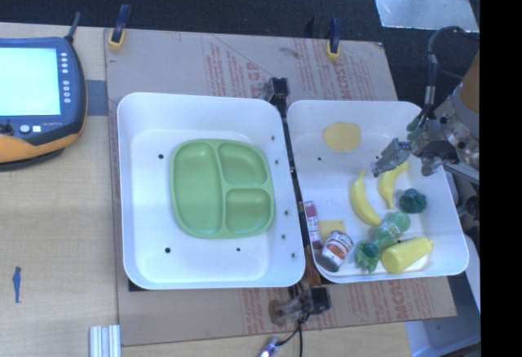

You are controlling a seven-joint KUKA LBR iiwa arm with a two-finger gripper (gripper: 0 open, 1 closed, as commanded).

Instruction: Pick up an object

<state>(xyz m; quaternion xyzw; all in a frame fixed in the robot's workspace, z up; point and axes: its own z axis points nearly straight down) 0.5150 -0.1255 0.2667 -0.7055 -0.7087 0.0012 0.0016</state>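
Observation:
The right bin (444, 270) holds several small items. A flat yellow disc (342, 136) lies at its back. Two yellow bananas sit mid-bin, a longer one (364, 199) and a shorter one (391, 182). A dark green lump (413, 200) rests to their right. At the front are a pale green bottle-like piece (385, 235), a yellow block (405, 254), a small can (336, 249), a yellow square (331, 228) and a thin stick (311, 219). My gripper (403, 168) hangs open over the shorter banana, with nothing seen between its fingers.
The left bin (139, 184) carries a green divided plate (221, 187). A handheld control pendant (37, 94) lies on the bench at far left. Blue clamps (333, 33) grip the board's back edge. The arm's grey wrist (457, 131) comes in over the right bin's right rim.

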